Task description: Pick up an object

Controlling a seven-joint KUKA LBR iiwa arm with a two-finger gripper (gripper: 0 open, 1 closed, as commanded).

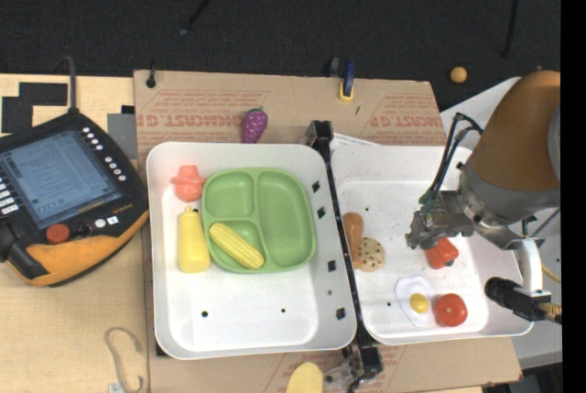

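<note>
One red toy [443, 254] seemingly touches the claw [427, 230].

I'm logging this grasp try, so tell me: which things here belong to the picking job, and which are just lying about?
In play, right bin:
gripper
small red toy beside it
tomato
fried egg
cookie
hot dog

Lying about:
green plate, corn, yellow bottle, pink toy in the left bin
grapes on the cardboard
teach pendant

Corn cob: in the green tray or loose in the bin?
In the tray: the corn cob lies across the green tray's lower-left compartment.
</note>
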